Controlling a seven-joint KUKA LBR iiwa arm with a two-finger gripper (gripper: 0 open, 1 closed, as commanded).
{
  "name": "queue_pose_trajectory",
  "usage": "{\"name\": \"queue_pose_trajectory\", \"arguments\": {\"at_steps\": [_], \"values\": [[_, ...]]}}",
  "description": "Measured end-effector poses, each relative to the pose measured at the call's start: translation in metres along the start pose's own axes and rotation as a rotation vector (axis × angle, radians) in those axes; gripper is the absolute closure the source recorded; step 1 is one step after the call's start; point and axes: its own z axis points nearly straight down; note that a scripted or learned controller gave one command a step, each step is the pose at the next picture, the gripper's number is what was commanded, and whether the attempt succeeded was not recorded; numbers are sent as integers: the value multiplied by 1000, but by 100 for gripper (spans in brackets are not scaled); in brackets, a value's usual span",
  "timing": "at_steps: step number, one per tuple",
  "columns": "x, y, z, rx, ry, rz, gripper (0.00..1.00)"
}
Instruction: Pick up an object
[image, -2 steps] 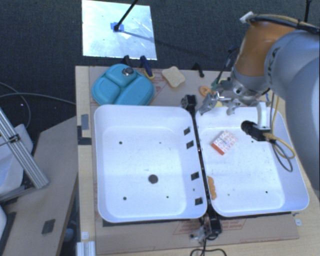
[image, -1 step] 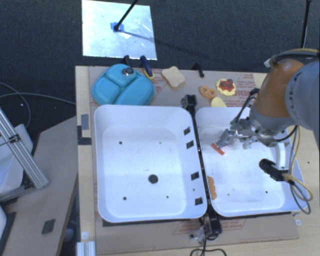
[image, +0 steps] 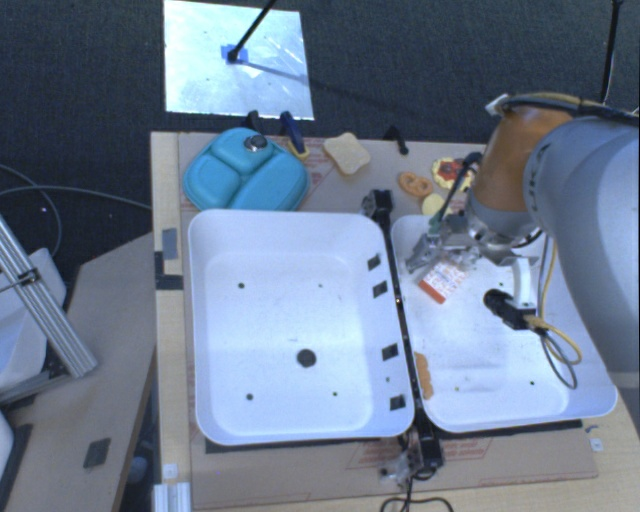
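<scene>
My gripper (image: 432, 252) hangs low over the back left part of the right bin (image: 520, 395), below the grey arm with its orange band (image: 510, 150). Just beneath and in front of it lies a small red and white packet (image: 443, 284) on the bin floor, touching or nearly touching the gripper's tip. An orange-brown snack piece (image: 422, 375) lies by the right bin's left wall. A small dark round thing (image: 306, 357) sits on the floor of the left bin (image: 230, 240).
Behind the bins on the bench lie a blue lidded tray (image: 246, 172), a slice of toy toast (image: 347, 153), a pretzel-like piece (image: 414, 183) and yellow and red toy food (image: 448, 170). A black and yellow cable (image: 545, 325) hangs from the arm over the right bin.
</scene>
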Motion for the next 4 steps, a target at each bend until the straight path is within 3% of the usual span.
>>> {"name": "queue_pose_trajectory", "arguments": {"at_steps": [1,2,3,4], "values": [[-38,19,4,-1,1,5,0],[-16,-94,-19,16,5,7,0],[-68,-74,1,-4,9,6,0],[-95,-1,-37,-5,-2,0,0]]}}
